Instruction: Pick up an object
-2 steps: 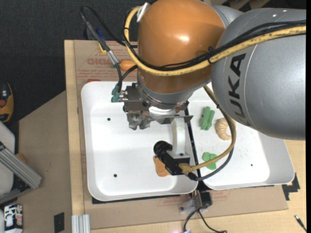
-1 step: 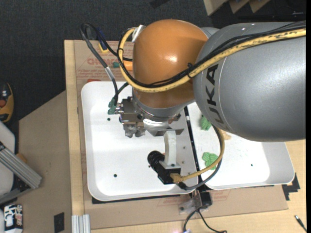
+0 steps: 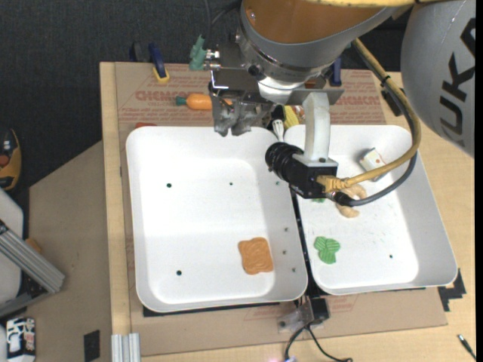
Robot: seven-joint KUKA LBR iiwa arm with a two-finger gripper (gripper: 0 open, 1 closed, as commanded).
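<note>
Grey KUKA arm (image 3: 445, 59) w/ orange band (image 3: 317, 6), black wrist block (image 3: 298, 170), yellow-and-black cables (image 3: 392, 164).

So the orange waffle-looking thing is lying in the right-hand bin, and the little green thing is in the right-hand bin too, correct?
Not quite. The camera view shows the orange waffle-like piece in the left bin, near its front right corner. The rest holds: the green piece does lie in the right bin.
</note>
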